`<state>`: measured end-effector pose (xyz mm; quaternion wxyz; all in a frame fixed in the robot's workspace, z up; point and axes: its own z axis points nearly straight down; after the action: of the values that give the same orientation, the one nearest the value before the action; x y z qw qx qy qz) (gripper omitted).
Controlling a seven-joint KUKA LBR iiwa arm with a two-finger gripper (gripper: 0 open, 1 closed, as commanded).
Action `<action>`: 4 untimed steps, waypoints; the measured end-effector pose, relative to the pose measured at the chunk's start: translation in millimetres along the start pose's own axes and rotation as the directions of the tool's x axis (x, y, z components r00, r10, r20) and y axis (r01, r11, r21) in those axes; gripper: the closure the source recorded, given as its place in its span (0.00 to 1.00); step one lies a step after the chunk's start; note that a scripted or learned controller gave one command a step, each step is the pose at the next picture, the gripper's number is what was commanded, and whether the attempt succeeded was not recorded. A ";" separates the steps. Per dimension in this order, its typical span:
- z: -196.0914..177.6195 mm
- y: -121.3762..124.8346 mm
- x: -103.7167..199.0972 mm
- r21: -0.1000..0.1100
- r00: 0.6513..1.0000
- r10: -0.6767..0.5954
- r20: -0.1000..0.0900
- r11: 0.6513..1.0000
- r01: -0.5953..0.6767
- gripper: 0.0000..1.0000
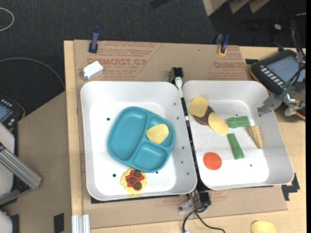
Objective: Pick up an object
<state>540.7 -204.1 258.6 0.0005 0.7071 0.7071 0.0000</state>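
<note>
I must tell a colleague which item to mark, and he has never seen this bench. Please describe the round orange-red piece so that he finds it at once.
Look at the right white bin, the one nearer the arm. Near its front left corner lies the orange-red disc, apart from the other toy foods. It is the only red, flat round piece there: the green sticks are long, and the yellow pieces lie further back.
</note>
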 end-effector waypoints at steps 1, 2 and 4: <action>-11.0 0.7 -0.1 -0.003 1.000 -0.001 0.001 1.000 0.001 1.00; 24.4 37.1 -20.6 -0.001 1.000 -0.001 0.002 1.000 0.001 1.00; 110.1 26.2 -18.6 0.010 1.000 0.001 -0.004 1.000 -0.001 0.00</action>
<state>567.0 -222.8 148.5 -0.0042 0.7073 0.7069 -0.0020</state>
